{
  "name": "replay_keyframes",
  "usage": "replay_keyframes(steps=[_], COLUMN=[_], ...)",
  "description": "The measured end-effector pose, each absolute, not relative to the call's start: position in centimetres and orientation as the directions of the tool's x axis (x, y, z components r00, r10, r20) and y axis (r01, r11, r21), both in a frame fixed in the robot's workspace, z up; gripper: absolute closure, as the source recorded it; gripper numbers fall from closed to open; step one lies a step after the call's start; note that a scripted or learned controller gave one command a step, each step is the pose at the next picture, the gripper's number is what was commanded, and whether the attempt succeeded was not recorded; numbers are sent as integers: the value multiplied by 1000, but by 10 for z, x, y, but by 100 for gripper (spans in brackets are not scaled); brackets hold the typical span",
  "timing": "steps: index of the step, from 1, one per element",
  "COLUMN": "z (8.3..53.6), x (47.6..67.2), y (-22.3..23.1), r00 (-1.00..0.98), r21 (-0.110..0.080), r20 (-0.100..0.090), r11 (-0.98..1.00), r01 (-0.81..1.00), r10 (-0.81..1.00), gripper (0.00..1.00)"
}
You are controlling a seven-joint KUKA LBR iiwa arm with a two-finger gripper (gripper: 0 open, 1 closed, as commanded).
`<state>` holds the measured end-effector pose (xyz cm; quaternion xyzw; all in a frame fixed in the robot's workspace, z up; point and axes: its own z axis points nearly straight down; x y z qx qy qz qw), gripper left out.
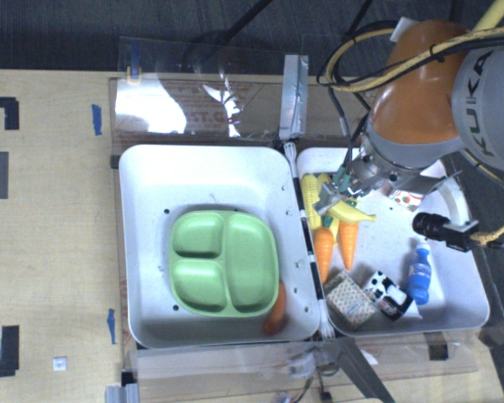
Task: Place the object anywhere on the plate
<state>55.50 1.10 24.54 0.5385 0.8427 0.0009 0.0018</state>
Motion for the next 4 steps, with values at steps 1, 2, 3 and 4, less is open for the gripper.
replay_keyframes(steps=[1, 2, 3, 4], z=[127, 150, 132, 102], x=[552, 569, 521, 575], y=[99, 98, 160, 122], r00=[-532, -542, -416, -209], r21=[1, 3, -4, 6], r20=[2, -1, 2, 0], r11=[532, 542, 416, 209], r01=[847, 840, 909, 978], r10=[847, 840, 909, 978], gripper=[100, 100, 100, 100])
